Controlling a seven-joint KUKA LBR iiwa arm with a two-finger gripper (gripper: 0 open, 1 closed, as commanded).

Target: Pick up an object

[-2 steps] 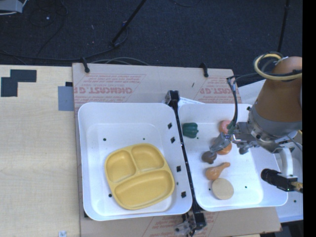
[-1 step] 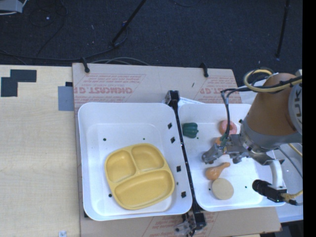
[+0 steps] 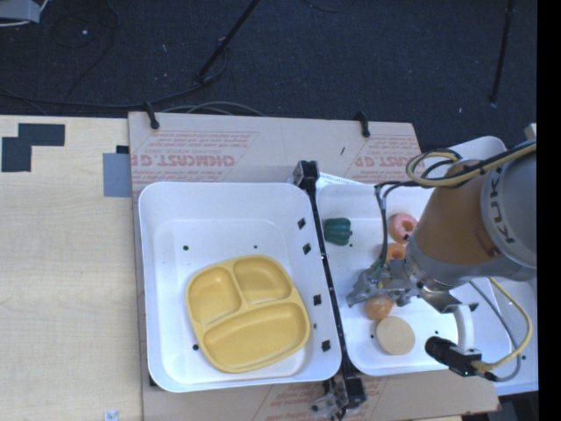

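My gripper [image 3: 368, 288] hangs low over the middle of the right bin [image 3: 355, 358], at the end of the grey arm with its orange band. Just below it, touching or nearly touching, lies a small orange ball [image 3: 379, 308]. A beige round disc [image 3: 394, 335] sits in front of that ball. A green pepper-like toy [image 3: 337, 229] lies toward the bin's far left. A pink ring [image 3: 402, 225] and a small orange piece [image 3: 396, 251] lie at the back, partly hidden by the arm.
The left bin [image 3: 166, 235] holds a yellow divided tray [image 3: 248, 311]. A black divider rail [image 3: 320, 261] runs between the two bins. Brown cardboard [image 3: 219, 152] lies behind them.
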